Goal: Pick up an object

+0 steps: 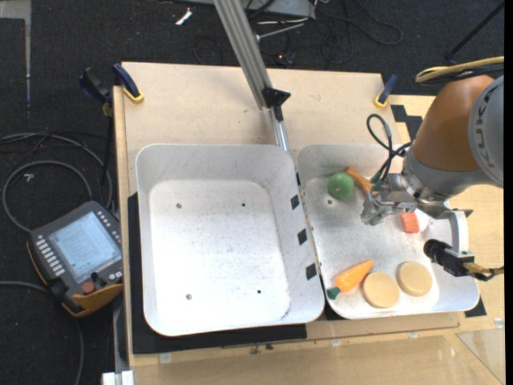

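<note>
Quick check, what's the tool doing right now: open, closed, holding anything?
Tool: low over the right bin, between the green ball and the small orange block; open or closed cannot be told, and nothing is visibly held.

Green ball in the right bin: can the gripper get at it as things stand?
Probably yes. The green ball lies uncovered in the right bin, and the gripper hangs just right of it. An orange piece touching the ball might crowd the fingers.
</note>
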Controlling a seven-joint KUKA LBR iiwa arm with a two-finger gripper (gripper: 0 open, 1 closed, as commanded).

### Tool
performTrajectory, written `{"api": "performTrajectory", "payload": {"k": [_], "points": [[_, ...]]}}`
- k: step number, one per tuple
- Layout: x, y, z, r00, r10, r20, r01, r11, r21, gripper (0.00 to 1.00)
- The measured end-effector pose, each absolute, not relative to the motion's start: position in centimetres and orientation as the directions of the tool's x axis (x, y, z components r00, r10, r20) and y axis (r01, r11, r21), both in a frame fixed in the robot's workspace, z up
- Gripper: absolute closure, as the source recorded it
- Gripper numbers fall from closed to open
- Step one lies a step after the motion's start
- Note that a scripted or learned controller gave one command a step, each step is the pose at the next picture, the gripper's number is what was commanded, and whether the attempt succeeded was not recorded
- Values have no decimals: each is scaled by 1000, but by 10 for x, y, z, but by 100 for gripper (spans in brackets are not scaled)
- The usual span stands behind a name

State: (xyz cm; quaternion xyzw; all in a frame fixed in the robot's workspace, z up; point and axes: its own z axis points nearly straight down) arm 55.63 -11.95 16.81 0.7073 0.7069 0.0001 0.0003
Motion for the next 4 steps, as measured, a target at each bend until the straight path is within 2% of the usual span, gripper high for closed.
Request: {"api": "performTrajectory", "payload": {"k": [1,3,4], "points": [[553,-117,212,-3,1000,-2,1000,3,6,100],[561,-121,288,-3,1000,-2,1000,3,5,100],[577,-71,287,-8,1000,1,1000,8,2,100]]}}
